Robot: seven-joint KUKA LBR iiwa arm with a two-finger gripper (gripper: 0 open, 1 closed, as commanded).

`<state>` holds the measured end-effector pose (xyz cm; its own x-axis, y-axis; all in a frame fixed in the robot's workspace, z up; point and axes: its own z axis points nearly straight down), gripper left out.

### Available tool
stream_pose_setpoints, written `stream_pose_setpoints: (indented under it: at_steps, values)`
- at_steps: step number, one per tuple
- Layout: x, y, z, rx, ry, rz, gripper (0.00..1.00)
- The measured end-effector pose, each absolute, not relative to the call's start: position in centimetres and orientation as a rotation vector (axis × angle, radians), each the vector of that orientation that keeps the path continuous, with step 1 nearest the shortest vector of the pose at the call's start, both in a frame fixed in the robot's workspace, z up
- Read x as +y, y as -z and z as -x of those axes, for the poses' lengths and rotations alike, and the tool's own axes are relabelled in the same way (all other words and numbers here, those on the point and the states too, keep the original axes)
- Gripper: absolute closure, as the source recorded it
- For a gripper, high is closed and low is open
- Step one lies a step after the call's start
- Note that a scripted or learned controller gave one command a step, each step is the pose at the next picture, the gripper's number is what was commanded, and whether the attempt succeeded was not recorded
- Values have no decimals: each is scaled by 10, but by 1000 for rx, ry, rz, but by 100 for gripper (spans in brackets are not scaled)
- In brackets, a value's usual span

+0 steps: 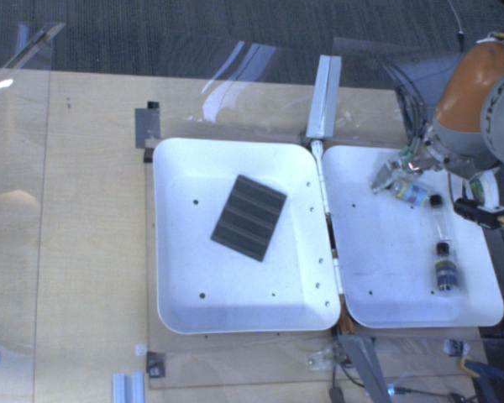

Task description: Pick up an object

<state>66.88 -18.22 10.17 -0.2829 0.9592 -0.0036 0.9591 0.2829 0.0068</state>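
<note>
Dark grey and ribbed, a flat rectangular pad (249,217) lies near the middle of the left bin (176,300), turned so its long edges run from about one o'clock to seven o'clock. Several raised ridges cross its top face along that same slant, and its corners look square and clean. It rests flat on the white floor of the bin, well apart from every wall.

The right bin (487,313) sits just beside the left one, their rims touching along the centre seam. In it, toward five o'clock, lies a small dark cylinder (445,275) with a bluish band, standing lengthwise toward the near rim, with a smaller black cap-like piece just above it at twelve o'clock. A tiny black bit (435,199) sits further up, near the bin's upper half.

The gripper (397,177) hangs over the upper part of the right bin, at about eleven o'clock from the cylinder, reaching in from the arm (475,91) with its orange band at the upper right. Just beside its metal tip is a small pale blue thing (412,194); whether it is touched or merely near, I cannot tell. Whether the gripper is apart or together I cannot tell either, as the tip is too small and cluttered to read.

Both bins rest on a light wooden worktop (67,225).
</note>
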Motion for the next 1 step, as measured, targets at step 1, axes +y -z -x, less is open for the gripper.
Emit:
stream_pose_setpoints:
  at_steps: [1]
  values:
    - [-181, -115, -672, 2508, -11, -1868, 100]
